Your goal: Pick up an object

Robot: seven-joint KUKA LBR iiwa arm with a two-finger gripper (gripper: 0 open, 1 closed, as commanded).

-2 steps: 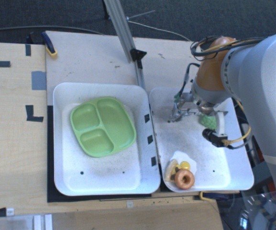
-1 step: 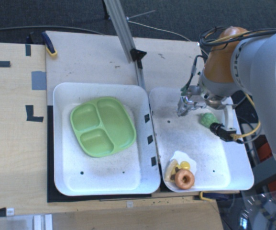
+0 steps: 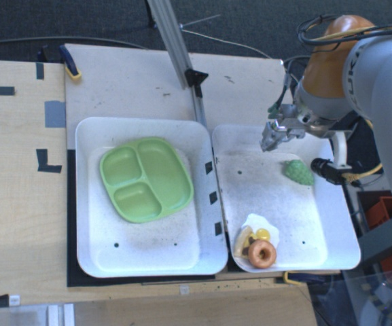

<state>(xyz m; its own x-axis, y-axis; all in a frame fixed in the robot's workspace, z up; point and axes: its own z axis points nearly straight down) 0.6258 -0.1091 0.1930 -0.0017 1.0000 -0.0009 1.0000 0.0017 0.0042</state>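
Green lumpy object point(image 3: 298, 172) lies in the right bin point(image 3: 331, 250), just beside and below-right of the tool point(image 3: 272, 141), apart from it. Whether the tool is spread or pressed together, I cannot tell.

Single fixed camera, mounted above the bench point(image 3: 134, 80), angled downward; both white bins point(image 3: 87, 202) lie mid-frame, bench edges visible around them.
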